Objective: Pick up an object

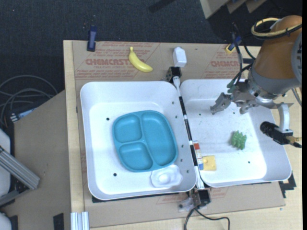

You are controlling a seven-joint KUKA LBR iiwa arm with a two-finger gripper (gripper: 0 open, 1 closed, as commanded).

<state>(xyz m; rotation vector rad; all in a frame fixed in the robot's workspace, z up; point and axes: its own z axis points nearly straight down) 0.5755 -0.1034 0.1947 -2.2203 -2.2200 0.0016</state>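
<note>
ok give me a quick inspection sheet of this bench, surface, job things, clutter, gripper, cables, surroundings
surface: brown board bearing the left bin and the right bin side by side.
job's things: green broccoli-like piece and yellow cheese-like piece in the right bin; blue divided plate and small white piece in the left bin.
clutter: banana and white block on the board behind the bins.
grippers: gripper over the back of the right bin, fingers spread, nothing between them.
cables: loops on the floor at left; a lead at the front edge.
surroundings: dark carpet.
</note>
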